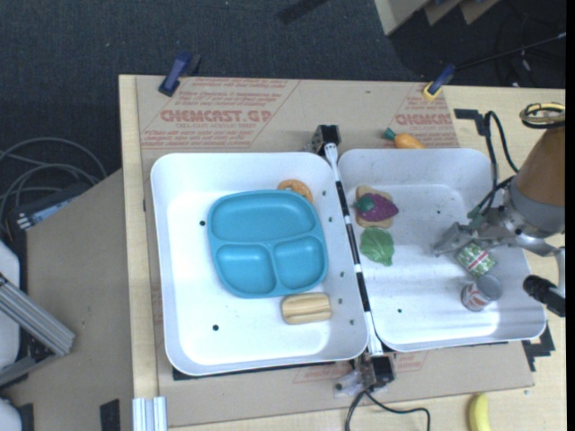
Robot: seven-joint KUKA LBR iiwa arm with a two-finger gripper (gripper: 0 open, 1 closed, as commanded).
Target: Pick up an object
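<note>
Nearest us, a yellow banana-shaped toy (479,413) lies on the bench outside the bins, out of play. Moving up, we see the grey gripper (469,241) low in the right white bin (422,330), at its right side, which suits an arm reaching in from there. Touching it from below is a small green-and-white labelled can (475,259), tipped on its side; we judge that to be the target. Whether the gripper has closed on it, we cannot tell: the wrist covers the contact. A small grey cup with a red inside (481,293) sits just beside the can, close enough to get nudged.

Over by the divider, a purple toy fruit (375,206) and a green leafy toy (378,246) lie well apart from the action. In the left white bin (180,268), a blue three-compartment plastic tray (268,243) takes the middle, a tan bread-roll toy (305,308) touching its near edge. A lift will settle it.
</note>
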